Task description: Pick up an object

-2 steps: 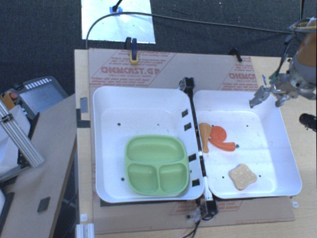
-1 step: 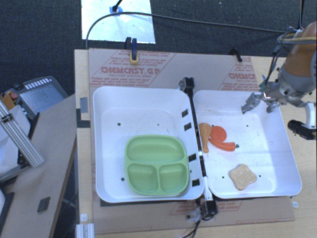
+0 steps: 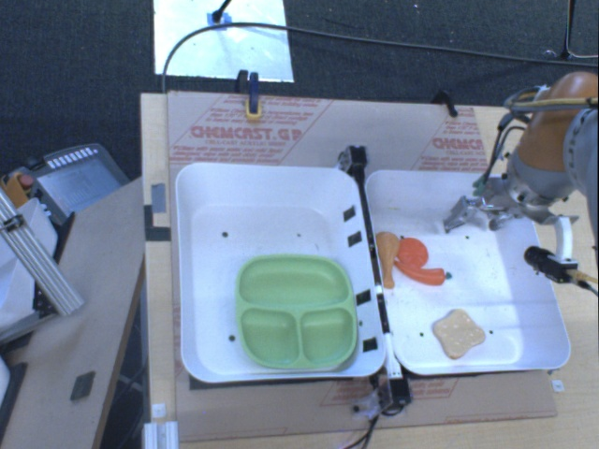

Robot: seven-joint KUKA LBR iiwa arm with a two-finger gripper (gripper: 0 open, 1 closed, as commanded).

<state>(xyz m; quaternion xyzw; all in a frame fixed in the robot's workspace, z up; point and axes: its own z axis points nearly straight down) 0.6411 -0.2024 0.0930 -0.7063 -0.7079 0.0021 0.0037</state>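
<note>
Probably the flat tan toast-shaped toy slice [image 3: 459, 333], lying in the right white plastic bin [image 3: 543, 344] near its front wall, is light and stiff; its thin edges should be pinched. The metal two-finger gripper [image 3: 468, 215], spread wide and holding nothing, hovers well apart.

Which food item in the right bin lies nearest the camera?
The tan slice of toast, alone near the right bin's front edge; the orange pieces sit further back by the divider.

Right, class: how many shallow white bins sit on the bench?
2: the left shallow white bin holds a green divided plastic plate; the right shallow white bin holds toy food pieces, with the gripper above it.
</note>
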